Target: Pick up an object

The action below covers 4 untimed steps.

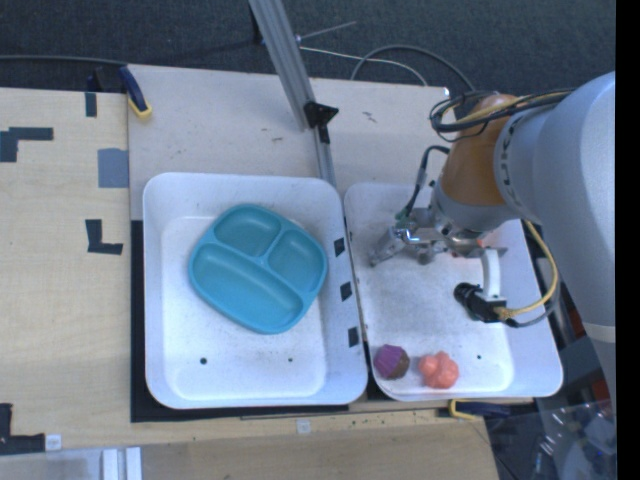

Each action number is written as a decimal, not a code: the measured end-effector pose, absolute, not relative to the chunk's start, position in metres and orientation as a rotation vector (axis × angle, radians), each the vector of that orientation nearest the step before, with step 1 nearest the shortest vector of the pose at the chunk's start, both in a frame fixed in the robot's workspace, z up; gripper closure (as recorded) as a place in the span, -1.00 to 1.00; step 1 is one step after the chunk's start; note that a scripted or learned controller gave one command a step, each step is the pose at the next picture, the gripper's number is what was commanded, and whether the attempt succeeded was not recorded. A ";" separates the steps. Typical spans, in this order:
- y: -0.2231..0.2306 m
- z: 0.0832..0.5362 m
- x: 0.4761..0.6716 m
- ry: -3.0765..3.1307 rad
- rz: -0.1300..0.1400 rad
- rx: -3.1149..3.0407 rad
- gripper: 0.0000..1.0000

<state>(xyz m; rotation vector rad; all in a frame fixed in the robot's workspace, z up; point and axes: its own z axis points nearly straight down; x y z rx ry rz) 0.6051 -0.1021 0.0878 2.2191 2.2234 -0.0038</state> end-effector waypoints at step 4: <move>-0.104 0.209 0.603 2.223 0.002 2.219 1.00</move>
